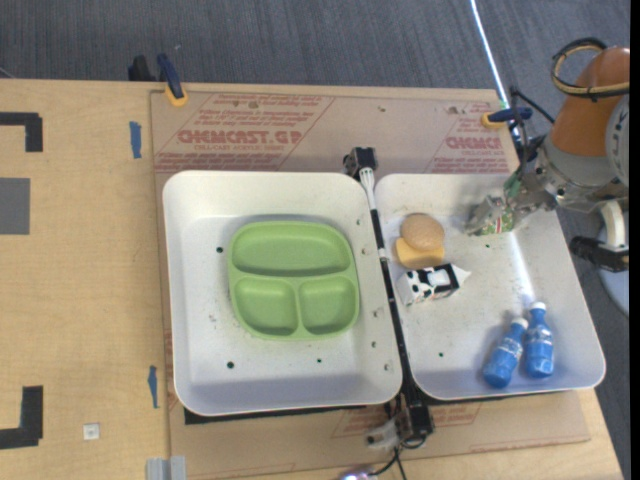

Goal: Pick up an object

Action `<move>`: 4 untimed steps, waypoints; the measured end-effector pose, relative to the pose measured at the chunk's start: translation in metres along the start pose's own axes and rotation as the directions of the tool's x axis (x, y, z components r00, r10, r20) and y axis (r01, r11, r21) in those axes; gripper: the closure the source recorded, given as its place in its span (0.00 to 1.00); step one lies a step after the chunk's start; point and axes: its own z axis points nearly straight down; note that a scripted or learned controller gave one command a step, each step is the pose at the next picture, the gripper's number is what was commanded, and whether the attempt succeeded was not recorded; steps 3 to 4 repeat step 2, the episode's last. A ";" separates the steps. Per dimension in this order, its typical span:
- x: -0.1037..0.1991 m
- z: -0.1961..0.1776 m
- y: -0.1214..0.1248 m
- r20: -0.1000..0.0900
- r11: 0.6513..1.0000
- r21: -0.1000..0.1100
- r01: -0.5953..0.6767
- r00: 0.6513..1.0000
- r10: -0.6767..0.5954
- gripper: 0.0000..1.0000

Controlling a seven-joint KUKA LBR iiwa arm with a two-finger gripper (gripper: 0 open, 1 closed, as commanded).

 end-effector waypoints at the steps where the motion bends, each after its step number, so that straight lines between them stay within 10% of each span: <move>1: 0.000 -0.012 0.002 0.007 1.000 -0.009 0.002 1.000 -0.002 1.00; 2: 0.041 -0.068 -0.006 0.024 0.953 -0.019 -0.302 0.953 0.303 1.00; 4: 0.041 -0.068 -0.006 0.024 0.953 -0.019 -0.302 0.953 0.303 1.00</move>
